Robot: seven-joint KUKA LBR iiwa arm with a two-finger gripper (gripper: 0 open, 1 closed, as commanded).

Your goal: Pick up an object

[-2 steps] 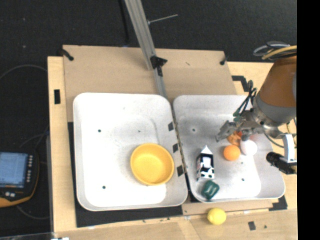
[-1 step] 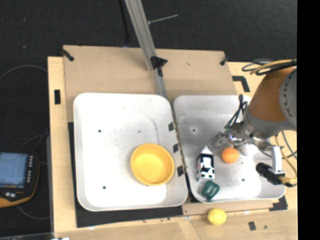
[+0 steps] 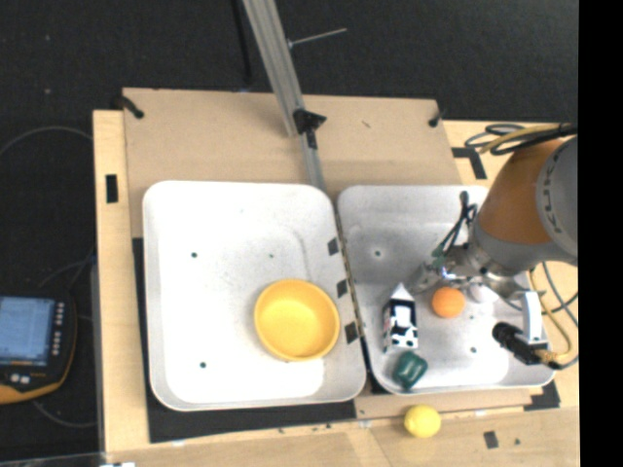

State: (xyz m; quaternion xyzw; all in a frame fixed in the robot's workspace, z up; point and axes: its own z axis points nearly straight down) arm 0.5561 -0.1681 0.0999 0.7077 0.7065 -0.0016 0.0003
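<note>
Two white bins on table (image 3: 234, 149), yellow bowl (image 3: 296, 319) in left bin (image 3: 195, 222), hand (image 3: 454, 282) over orange ball (image 3: 448, 303) in right bin (image 3: 389, 217), grip state unclear.

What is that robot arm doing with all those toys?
The robot arm is reaching into the right bin, trying to pick something up. Its gripper is right above a small orange ball, but I can't tell if it has grabbed it. Beside the ball stand a black-and-white cow toy and a green block. A yellow bowl sits in the left bin, and a yellow ball lies outside.
</note>
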